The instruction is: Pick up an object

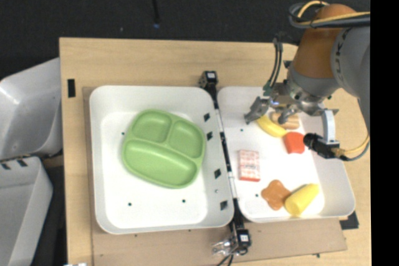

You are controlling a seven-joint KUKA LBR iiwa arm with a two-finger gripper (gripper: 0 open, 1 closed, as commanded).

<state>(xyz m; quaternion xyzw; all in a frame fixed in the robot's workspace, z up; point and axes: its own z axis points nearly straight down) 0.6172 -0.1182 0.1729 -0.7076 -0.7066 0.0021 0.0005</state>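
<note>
The right bin holds a yellow banana, a red-orange piece, a pink and white packet, a brown cookie-shaped item and a yellow block. My gripper hangs at the far side of this bin, right over the banana. Its grey fingers stand spread apart, one to the left of the banana and one above it. Nothing sits between them.
A green divided plate lies in the left bin. The raised divider with black clips runs between the two bins. The arm's orange band and cables hang over the bench's far right.
</note>
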